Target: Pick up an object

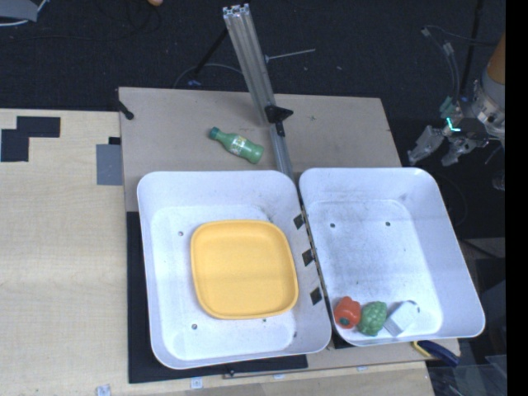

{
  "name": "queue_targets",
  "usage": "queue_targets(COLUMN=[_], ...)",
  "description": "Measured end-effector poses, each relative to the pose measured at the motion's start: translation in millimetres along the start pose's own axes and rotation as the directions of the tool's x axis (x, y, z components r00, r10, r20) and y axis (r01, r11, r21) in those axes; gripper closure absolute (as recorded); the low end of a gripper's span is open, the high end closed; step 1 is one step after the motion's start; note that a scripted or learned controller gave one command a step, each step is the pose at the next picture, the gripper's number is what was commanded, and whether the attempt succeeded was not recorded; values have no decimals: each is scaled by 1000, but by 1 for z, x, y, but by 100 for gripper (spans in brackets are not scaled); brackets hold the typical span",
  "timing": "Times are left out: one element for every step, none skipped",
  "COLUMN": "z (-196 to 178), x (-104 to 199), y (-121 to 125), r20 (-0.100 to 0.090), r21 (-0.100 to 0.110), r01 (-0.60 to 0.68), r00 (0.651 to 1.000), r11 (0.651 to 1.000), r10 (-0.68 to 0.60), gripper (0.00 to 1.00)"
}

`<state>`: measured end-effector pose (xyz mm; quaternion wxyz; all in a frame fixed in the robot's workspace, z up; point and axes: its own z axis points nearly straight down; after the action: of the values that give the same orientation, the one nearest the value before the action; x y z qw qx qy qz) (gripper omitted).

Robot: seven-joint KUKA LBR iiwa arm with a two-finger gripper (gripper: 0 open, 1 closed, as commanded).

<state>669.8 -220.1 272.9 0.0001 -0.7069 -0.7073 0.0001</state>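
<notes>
My gripper (pixel 439 148) hangs at the far right, above and beyond the right bin's (pixel 388 188) back right corner, its fingers spread apart with nothing between them. In that bin's front left corner lie a red pepper-like toy (pixel 347 312), a green bumpy toy (pixel 373 318) and a small white and grey block (pixel 399 317), close together. A square yellow plate (pixel 243 268) lies in the middle of the left bin (pixel 165 196). A green bottle (pixel 237 145) lies on its side on the board behind the left bin.
A slanted aluminium post (pixel 256 64) rises from the board behind the seam between the bins. Black clips (pixel 307 256) join the bins along the seam. Cables lie on the dark floor at the back.
</notes>
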Motion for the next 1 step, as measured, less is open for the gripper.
queue_targets(z=[0], x=[0], y=[0], r20=[0], r21=[0], r01=[0], r00=[1000], r11=[1000], r10=[0], gripper=[0])
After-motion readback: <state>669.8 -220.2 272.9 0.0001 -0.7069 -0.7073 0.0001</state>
